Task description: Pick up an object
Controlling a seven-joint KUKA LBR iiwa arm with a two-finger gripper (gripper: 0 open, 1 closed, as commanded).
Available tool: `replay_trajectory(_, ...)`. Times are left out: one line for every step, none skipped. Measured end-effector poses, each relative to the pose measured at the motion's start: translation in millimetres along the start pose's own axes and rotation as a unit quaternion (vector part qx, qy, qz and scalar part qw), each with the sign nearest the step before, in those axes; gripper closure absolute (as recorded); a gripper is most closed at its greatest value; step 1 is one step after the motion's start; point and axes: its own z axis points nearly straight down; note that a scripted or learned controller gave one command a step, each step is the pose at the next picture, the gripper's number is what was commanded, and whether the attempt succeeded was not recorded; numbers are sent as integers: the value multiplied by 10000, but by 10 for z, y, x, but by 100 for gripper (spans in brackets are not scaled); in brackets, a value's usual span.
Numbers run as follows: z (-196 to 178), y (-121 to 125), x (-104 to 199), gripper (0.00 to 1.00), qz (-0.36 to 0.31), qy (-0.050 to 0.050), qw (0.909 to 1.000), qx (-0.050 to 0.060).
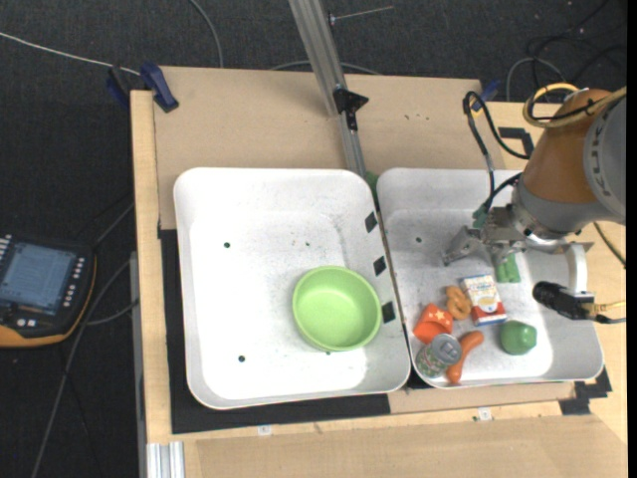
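Overhead: arm low over right bin

Camera view: jaws (468, 245) splayed apart, gripping nothing, above bare floor of right white bin (428, 207). Small white-and-orange carton (484, 298) lies just beside them, among clustered toys. Round lime-green plastic bowl (336, 309) sits in left white bin (249, 227).

We see a tan table (259, 118) on dark carpet (60, 147). At nine o'clock lies an orange-edged handheld pendant (40, 287) with a screen. At twelve o'clock a slanting metal pole (318, 38) rises. Black cables (199, 8) loop toward eleven, and what seems a blue clamp (157, 88) grips the table's corner.
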Motion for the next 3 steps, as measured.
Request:
replay_trajectory(-119,9,-1,100,0,-2,10000,-17)
replay_trajectory(-585,-62,-6,100,1,-6,10000,-31)
replay_trajectory(-1027,-104,-34,100,3,-6,10000,-30)
